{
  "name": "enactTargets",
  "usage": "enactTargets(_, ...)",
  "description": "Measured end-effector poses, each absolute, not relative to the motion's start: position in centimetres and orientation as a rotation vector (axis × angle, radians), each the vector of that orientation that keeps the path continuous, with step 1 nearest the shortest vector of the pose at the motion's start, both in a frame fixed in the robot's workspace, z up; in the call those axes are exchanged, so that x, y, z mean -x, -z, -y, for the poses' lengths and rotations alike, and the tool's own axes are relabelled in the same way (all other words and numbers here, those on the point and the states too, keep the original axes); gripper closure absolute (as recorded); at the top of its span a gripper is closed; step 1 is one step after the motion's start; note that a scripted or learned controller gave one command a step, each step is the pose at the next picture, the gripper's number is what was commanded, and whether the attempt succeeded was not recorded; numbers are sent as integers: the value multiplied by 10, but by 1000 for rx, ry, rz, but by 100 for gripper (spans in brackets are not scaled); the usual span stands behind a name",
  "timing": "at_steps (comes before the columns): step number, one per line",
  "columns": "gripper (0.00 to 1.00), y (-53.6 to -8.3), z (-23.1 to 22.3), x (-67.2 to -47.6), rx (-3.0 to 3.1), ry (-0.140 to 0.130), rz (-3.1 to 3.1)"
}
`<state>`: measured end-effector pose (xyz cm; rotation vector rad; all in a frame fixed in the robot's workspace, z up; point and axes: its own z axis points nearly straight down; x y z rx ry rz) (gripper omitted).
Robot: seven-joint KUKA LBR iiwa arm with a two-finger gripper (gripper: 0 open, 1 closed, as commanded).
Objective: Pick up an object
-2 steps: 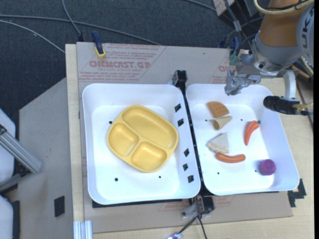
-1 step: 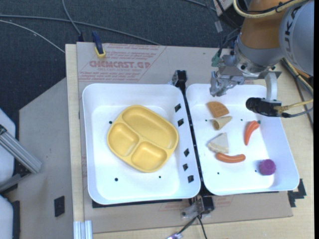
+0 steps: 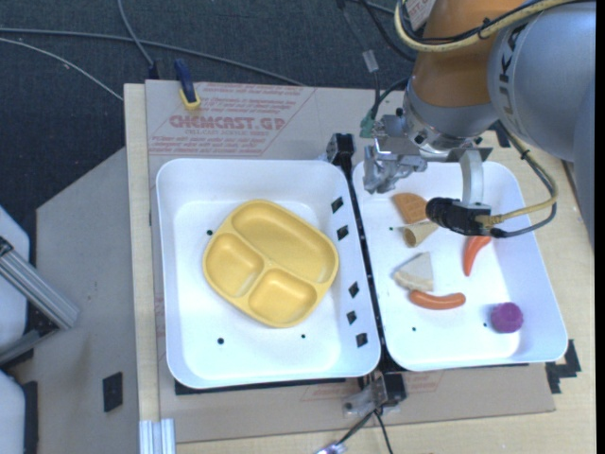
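Reaching in from the right, the grey KUKA arm [image 3: 544, 60] with its orange band [image 3: 463, 36] hangs over the top left corner of the right bin [image 3: 539, 339]. Its gripper [image 3: 383, 180] points down near that bin's left wall, just above and left of a small tan bread-like piece [image 3: 409, 205]. How far the jaws stand apart cannot be told from this slant, and nothing is seen between them.

The right bin bears 6 small food-shaped toys. Below the tan piece lies a little cone-like piece [image 3: 414, 235], and lower still a pale wedge like a sandwich slice [image 3: 415, 272]. Just beneath the wedge rests a toy sausage [image 3: 437, 300], lying nearly level. To the right of the cone sits an orange-red chili-like piece [image 3: 475, 252], tilted, and well apart near the bottom right corner is a purple ball-like fruit [image 3: 506, 317]. A black fitting [image 3: 458, 216] on a cable juts out from the arm above the chili's upper end.

The left bin [image 3: 189, 348] holds 1 yellow divided plate [image 3: 270, 261] with 3 compartments, lying tilted near the bin's middle. Between the 2 bins runs a seam marked by black clips [image 3: 354, 291]. Both bins sit on a cardboard sheet [image 3: 236, 121] printed with red lettering, with a blue and yellow clamp [image 3: 186, 83] at its top edge. Cables [image 3: 113, 26] trail over the dark floor behind.
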<state>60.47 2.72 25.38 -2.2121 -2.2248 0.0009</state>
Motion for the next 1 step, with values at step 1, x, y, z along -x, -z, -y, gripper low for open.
enactTargets(1, 100, -250, -76, -603, 2213, 0, 2225)
